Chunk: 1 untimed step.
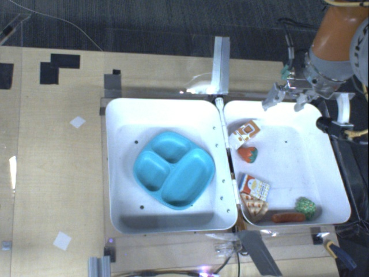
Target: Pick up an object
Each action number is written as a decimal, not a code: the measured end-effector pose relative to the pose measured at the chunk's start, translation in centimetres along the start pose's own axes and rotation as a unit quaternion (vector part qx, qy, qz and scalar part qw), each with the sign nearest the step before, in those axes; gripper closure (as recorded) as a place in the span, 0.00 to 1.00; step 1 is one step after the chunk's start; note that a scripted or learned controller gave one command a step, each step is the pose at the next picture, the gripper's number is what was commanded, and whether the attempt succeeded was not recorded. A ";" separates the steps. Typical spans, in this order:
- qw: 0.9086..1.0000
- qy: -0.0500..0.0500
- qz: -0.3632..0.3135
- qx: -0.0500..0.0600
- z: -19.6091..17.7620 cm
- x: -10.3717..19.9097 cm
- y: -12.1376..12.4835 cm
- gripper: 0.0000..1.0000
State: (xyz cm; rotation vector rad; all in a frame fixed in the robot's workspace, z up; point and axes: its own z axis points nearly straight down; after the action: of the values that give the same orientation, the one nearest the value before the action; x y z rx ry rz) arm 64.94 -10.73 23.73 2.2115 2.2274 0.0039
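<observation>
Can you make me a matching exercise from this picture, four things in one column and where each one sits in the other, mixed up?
Things:
1. blue divided plate
2. strawberry
3. broccoli
4. gripper

Places:
A. near right corner of the right bin
B. in the middle of the left bin
C. over the far edge of the right bin
D. in the right bin, close to the divider between the bins

Pairs: 1-B, 2-D, 3-A, 4-C
</observation>
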 end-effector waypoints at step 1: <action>1.000 0.000 0.003 0.001 9.6 2.4 -5.6 0.00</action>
State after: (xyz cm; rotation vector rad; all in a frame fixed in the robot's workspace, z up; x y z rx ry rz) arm 59.36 -8.38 14.14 2.2193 2.2231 0.0013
